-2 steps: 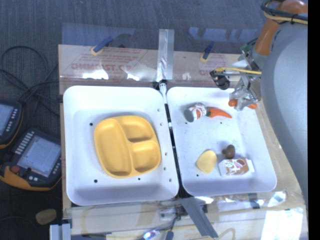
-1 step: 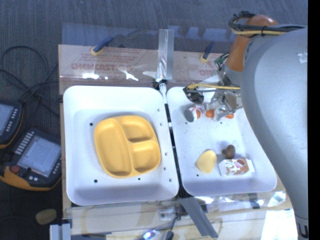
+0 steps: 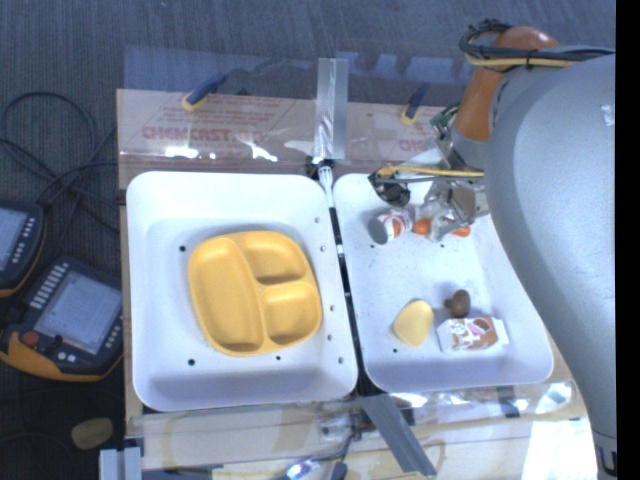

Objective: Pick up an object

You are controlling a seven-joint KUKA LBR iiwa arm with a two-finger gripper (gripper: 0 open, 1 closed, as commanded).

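My gripper (image 3: 447, 206) hangs low over the far part of the right bin (image 3: 520, 368), below the orange wrist band. Directly under it lies a small orange object (image 3: 441, 229), partly hidden by the gripper. Just left of that, a small grey and orange can (image 3: 388, 226) lies on its side. Nearer the front of the same bin sit a pale yellow rounded piece (image 3: 412, 322), a small brown ball (image 3: 458, 302) and a white and red packet (image 3: 468, 334).
The left bin (image 3: 150, 268) holds a yellow divided tray (image 3: 255, 290). A metal divider post (image 3: 328, 108) stands between the bins at the back. The grey arm body (image 3: 570, 218) covers the right bin's right side. Control pendants (image 3: 60, 318) lie on the floor at left.
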